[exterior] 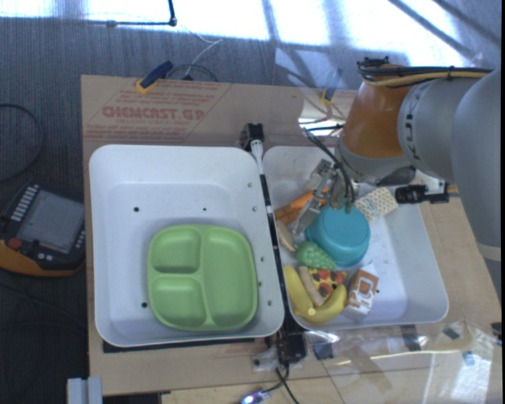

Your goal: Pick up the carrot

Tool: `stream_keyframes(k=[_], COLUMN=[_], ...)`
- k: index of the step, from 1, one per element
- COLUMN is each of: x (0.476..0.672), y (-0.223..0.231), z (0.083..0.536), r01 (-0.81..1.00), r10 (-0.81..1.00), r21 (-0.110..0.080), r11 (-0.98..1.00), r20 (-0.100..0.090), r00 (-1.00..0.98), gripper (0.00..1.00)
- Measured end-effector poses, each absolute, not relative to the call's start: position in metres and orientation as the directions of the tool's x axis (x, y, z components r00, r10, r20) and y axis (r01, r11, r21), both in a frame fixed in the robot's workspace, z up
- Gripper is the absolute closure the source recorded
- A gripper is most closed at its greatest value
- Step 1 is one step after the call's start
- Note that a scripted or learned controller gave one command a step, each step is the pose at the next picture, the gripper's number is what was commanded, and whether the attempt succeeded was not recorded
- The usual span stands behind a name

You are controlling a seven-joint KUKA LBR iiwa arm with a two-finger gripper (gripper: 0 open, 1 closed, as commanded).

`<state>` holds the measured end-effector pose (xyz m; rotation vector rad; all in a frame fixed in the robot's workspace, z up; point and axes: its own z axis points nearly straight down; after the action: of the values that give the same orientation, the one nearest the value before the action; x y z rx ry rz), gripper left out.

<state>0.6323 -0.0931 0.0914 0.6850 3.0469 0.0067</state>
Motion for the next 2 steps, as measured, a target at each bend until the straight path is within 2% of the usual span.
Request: stream_keyframes(k=[1,2], x=[0.597,0.600], y=[-0.106,-0.107], z=[0.092,0.104], r01=[0.709,0.708], r10=[0.709,0.708], r21=[0.013,0.015], r11=[0.705,0.706], r20=[-0.015,-0.023], r00=[-0.705,-0.706], gripper=[0.00,1.00])
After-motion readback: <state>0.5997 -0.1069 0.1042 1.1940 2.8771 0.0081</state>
